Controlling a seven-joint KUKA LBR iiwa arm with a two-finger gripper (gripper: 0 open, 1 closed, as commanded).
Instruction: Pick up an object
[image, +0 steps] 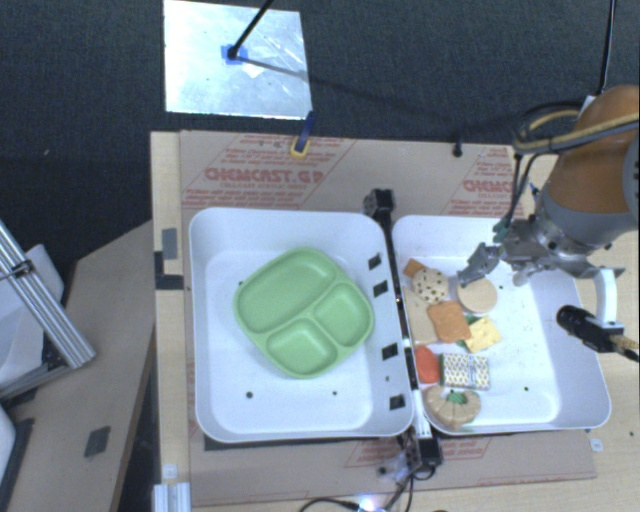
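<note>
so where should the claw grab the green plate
Grip the green plate by its outer rim, coming straight down from above. It lies flat and alone in the left bin, so no side is blocked; the raised rim is the only thin edge, perhaps easiest on the right side nearest the arm.

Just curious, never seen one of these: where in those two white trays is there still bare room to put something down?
The right bin's floor is bare along its right side and lower right corner. Its left side, beside the divider, is crowded with food pieces. In the left bin, bare strips ring the green plate.
</note>
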